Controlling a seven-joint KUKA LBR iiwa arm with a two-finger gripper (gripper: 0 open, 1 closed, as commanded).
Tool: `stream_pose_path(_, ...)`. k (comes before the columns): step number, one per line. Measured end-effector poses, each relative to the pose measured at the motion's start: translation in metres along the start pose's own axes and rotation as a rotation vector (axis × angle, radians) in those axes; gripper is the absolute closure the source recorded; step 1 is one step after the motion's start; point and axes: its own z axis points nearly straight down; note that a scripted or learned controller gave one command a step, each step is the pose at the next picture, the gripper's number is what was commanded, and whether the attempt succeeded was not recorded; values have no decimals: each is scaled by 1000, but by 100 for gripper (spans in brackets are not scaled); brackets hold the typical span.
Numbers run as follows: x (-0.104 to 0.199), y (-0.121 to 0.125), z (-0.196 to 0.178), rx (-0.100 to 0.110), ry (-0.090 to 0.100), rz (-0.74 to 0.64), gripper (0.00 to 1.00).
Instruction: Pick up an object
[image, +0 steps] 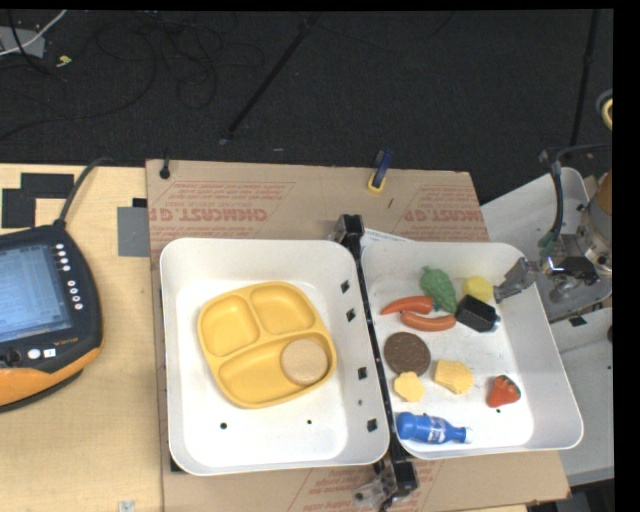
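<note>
Gripper (515, 277) | we see it over the right bin (560, 400) rim's far right side, grip state we cannot tell, nothing held | black block (477, 315) lies just inside, beside it | step: approach, we judge | next: descend over the block, straddle it, close.

Tray (232, 345) in left bin (185, 300)
</note>
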Motion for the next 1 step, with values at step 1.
stream_pose_path(1,-1,0,-10,0,1,-1,100)
